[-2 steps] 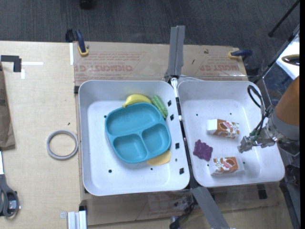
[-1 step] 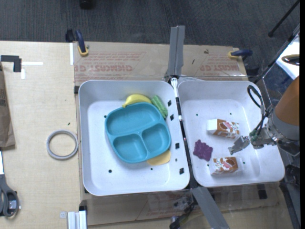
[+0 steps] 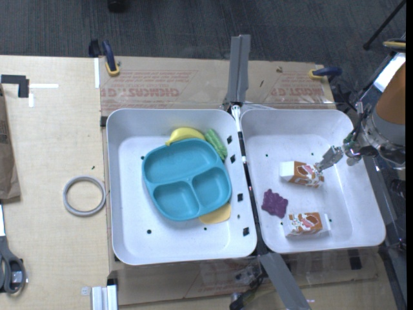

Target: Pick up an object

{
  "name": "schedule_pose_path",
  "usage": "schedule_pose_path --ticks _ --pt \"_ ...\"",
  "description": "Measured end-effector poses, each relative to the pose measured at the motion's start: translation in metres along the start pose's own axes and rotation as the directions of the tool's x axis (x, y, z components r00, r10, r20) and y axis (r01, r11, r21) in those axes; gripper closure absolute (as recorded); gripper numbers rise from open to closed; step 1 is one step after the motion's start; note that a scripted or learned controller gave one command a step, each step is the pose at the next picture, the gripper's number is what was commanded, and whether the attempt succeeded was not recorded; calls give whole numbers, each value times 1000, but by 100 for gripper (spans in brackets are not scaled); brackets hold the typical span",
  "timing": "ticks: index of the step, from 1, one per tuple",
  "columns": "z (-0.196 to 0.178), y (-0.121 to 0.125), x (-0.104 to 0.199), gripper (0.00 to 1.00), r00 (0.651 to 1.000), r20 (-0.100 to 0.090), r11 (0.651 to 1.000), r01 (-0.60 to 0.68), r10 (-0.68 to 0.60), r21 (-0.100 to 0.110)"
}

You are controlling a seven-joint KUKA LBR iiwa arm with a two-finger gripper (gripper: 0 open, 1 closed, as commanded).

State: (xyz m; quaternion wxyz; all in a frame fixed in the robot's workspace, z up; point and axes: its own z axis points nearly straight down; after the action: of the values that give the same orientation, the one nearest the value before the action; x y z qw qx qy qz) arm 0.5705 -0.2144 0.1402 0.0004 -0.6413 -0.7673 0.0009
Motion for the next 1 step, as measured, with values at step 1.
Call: schedule_pose_path --ticks 1 --pt "-48 8 -10 0 1000 1 1000 -8 8 -1"
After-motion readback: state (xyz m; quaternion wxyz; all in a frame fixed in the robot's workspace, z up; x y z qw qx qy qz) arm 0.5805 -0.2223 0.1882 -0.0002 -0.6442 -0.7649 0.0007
